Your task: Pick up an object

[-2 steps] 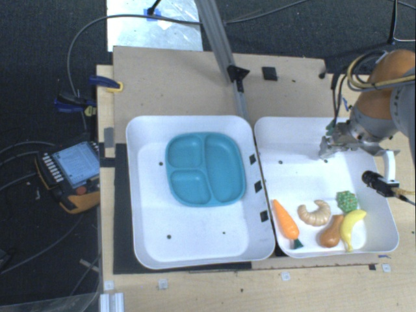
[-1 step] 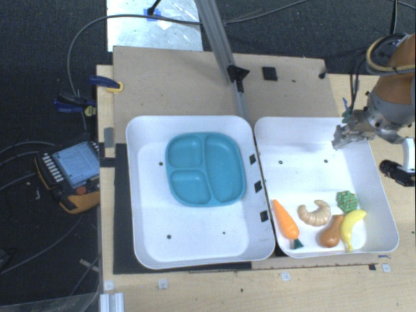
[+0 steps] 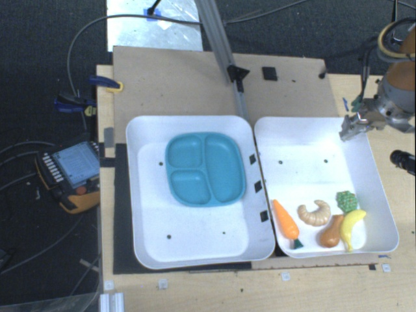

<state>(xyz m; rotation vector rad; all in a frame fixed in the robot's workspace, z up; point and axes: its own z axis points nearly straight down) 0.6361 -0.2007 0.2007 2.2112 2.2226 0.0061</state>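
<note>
I've got the arm (image 3: 398,77) coming in from the right, and the gripper (image 3: 351,127) sits over the far right corner of the right bin (image 3: 305,155), just at its rim. It is small and grey from here, and I cannot tell how it is set; nothing shows in it.

Around the bench: a grey metal pole (image 3: 214,28) slants down from the top and ends just behind the seam between the bins. Blue and yellow clamps (image 3: 97,90) grip the board's left edge, a handheld controller (image 3: 70,174) with a screen lies on the dark floor to the left, and cables loop around it. A small black square (image 3: 270,73) sits on the tan board behind the bins.

Both bins are shallow, smooth white plastic with rounded corners. In the left bin (image 3: 149,233) there's a teal divided plate (image 3: 205,169), glossy, three compartments, all bare.

The pickable things crowd the near edge of the right bin, well apart from the gripper: an orange carrot (image 3: 285,220) tilted with its green end towards me, a pale curled shrimp (image 3: 314,212), a brown drumstick (image 3: 331,233), a yellow banana (image 3: 351,226) touching it, and a knobbly green broccoli (image 3: 346,200) just behind the banana. The rest of that bin's floor between them and the gripper is open white.
</note>
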